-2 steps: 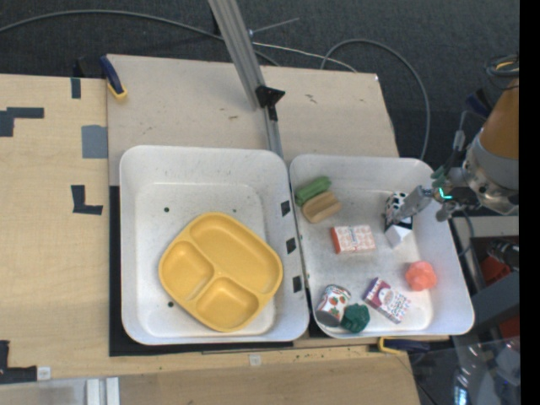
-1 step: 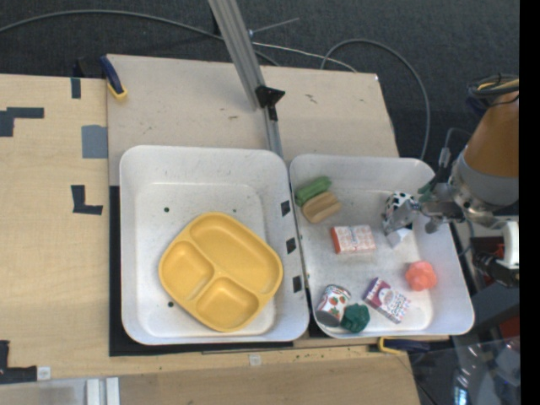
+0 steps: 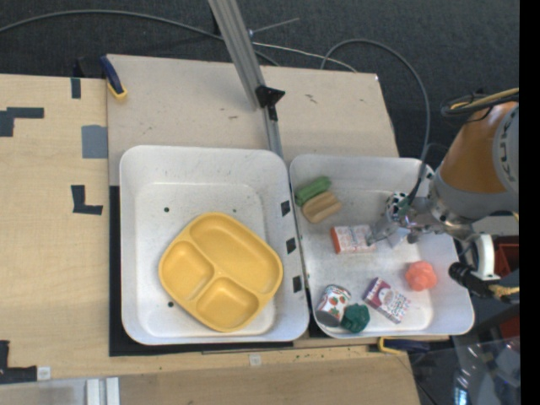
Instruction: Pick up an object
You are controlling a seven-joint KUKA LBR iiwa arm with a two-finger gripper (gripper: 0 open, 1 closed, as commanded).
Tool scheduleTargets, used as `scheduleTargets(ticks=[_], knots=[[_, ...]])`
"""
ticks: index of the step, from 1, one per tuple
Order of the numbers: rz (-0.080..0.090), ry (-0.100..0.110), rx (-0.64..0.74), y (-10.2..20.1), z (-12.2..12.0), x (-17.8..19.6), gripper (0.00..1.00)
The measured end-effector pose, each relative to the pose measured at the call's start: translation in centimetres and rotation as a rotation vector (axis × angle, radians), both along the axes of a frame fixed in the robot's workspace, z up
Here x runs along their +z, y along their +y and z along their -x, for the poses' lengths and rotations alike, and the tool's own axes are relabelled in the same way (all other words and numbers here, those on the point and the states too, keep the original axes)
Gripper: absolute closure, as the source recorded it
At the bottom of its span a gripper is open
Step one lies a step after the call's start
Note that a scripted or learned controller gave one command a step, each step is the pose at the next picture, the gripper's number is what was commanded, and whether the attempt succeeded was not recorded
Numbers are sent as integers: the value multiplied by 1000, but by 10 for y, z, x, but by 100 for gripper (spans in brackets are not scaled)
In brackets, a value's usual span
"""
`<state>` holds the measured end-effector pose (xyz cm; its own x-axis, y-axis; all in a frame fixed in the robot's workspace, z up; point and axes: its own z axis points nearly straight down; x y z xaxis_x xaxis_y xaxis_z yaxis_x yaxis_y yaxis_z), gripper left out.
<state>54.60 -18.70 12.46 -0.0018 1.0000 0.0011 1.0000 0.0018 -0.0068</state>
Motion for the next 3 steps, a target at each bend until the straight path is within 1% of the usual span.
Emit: scheduleTargets(ticks=[1, 2, 3], knots=[[-3, -8, 0, 1, -2, -33, 0], [2, -16, 1, 0, -4, -19, 100], [3, -12, 0, -2, -3, 44, 100]])
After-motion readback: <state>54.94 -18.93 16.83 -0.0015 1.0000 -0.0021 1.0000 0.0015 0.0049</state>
